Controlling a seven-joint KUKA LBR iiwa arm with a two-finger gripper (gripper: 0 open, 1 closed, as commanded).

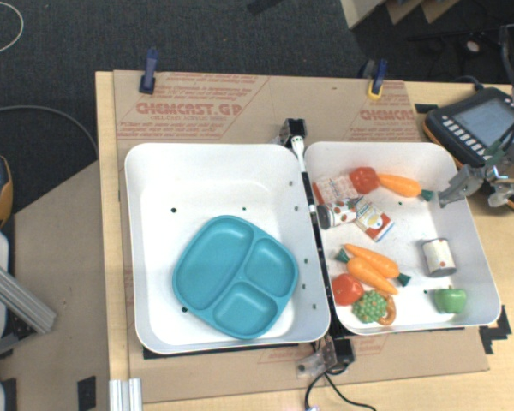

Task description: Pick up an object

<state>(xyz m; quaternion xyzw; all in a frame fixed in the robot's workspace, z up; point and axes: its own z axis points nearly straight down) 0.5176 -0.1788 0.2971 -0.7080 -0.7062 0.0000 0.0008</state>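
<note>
From above, the left bin (146, 255) holds a teal divided plate (236, 275) lying flat toward its near right. The right bin (484, 264) carries the toy food: a carrot (400, 184) and a red tomato (363, 179) at the far side, a small carton (373, 222) mid-bin, two carrots (373, 266) side by side, a grey can (438, 256) on its side, a green apple (451, 299) and grapes (373, 307) near. The gripper (459, 187) sits at the bin's far right edge, just beside the carrot's green tip; how it stands cannot be told.

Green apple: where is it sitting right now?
The green apple lies in the near right corner of the right bin, just below the small grey-and-white can and right of the bunch of green grapes.
</note>
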